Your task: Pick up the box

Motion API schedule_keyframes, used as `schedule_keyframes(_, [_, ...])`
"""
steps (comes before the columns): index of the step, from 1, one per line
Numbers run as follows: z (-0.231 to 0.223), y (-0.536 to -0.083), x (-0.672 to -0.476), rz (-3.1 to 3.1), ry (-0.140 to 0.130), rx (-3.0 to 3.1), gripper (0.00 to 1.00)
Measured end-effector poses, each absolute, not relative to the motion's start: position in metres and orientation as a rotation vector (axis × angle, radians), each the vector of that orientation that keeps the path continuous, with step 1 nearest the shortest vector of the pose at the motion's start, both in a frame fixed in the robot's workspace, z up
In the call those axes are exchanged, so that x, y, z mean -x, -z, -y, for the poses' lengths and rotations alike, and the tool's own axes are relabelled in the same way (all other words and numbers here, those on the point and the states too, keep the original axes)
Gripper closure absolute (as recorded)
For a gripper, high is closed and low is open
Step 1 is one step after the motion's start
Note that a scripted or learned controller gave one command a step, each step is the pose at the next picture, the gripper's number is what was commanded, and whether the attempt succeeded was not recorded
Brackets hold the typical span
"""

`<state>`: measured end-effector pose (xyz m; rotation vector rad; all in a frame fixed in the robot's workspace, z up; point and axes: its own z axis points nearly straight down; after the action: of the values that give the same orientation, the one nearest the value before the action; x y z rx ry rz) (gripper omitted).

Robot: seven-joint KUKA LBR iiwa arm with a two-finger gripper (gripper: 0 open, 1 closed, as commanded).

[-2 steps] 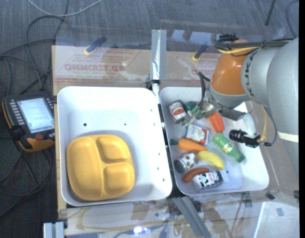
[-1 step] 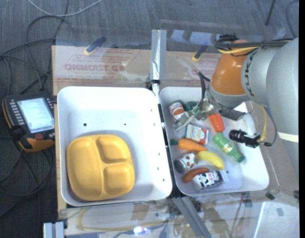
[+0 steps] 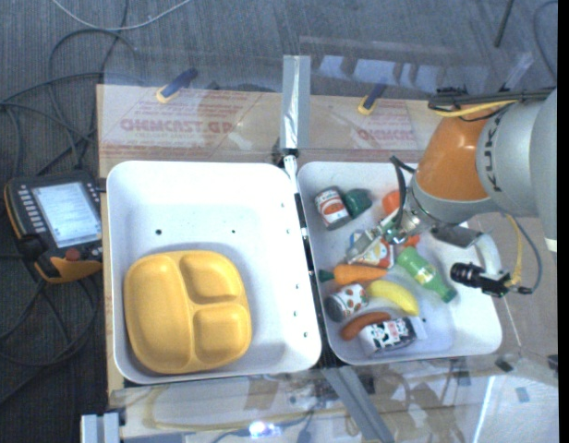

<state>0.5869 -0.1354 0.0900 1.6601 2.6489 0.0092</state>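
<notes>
**Arm down in the cluttered right bin, box waits at the near edge**

You have the arm reaching in from the right, its orange band over the far half of the right bin. The gripper is low among the items, near the middle of the pile, just above the carrot. You cannot tell how its jaws stand: the wrist and the clutter around the tip hide them, and nothing can be seen held there.

The box, judged to be the small carton with a black-and-white print, lies on its side at the near edge of the right bin. It touches or nearly touches the red sausage on its left and sits just near of the banana. The gripper is apart from it, further back, so expect the next move to need a shift toward the near wall.

Packed beside them are a green bottle, a can with a red label at the far left and a second can close to the divider. The crowding leaves little room for fingers beside the box.

The left bin holds a yellow divided tray at its near left.

Writing: part of "KUKA" reads on the arm's grey casing. The can labels and the red print on the sheet behind the bins are too small or blurred to read.
</notes>
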Motion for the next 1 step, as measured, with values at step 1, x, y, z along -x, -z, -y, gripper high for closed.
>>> schedule_keyframes(1, [0.1356, -0.0963, -0.5882, -2.649, -0.01, -1.661, 1.0])
